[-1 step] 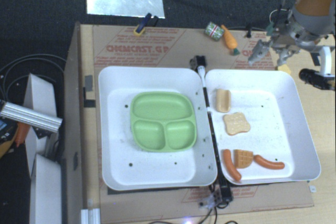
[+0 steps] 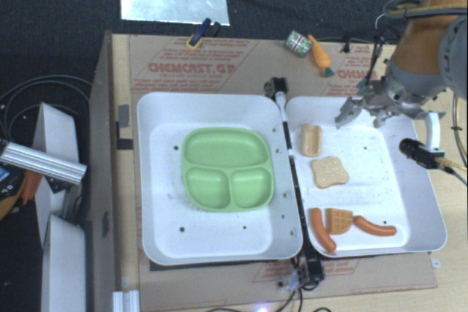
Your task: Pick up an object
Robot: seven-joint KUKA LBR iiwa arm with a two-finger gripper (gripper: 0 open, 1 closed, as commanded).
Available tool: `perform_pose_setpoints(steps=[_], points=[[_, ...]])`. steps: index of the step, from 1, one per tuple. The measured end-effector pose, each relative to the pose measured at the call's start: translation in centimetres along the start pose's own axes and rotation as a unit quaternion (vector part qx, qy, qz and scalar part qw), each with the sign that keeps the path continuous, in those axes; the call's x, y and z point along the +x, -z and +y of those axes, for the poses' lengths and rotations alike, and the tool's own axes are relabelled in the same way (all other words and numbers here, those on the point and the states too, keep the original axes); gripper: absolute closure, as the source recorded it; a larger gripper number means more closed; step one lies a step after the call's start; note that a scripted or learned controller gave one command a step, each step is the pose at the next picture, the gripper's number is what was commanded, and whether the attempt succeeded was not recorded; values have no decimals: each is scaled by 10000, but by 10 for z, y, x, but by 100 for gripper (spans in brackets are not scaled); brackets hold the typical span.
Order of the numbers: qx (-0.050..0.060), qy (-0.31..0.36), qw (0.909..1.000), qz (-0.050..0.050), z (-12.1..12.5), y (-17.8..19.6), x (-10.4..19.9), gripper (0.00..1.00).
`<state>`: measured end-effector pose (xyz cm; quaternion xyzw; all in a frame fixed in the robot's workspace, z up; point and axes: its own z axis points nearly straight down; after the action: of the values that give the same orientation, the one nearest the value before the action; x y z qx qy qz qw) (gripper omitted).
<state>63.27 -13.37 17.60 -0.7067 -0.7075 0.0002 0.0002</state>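
The right bin [image 2: 409, 179] holds several toy foods. A pale bread roll [image 2: 311, 140] lies near its left wall, with a slice of toast [image 2: 330, 172] just below it. At the front lie a small waffle [image 2: 339, 220], a red sausage [image 2: 319, 229] and an orange-red sausage [image 2: 375, 227]. My gripper [image 2: 363, 115] hangs over the bin's back part, up and to the right of the bread roll. It is open, with nothing between its fingers.
The left bin [image 2: 164, 157] carries a green divided plate [image 2: 227, 169]. Behind the bins, on the cardboard, lie a toy carrot [image 2: 319, 53], a small green can [image 2: 297, 42] and a yellow-blue clip [image 2: 201, 33].
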Motion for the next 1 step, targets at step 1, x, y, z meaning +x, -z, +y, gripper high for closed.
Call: perform_pose_setpoints(steps=[1], points=[[2,12,10000,4,0,-63,52,0]])
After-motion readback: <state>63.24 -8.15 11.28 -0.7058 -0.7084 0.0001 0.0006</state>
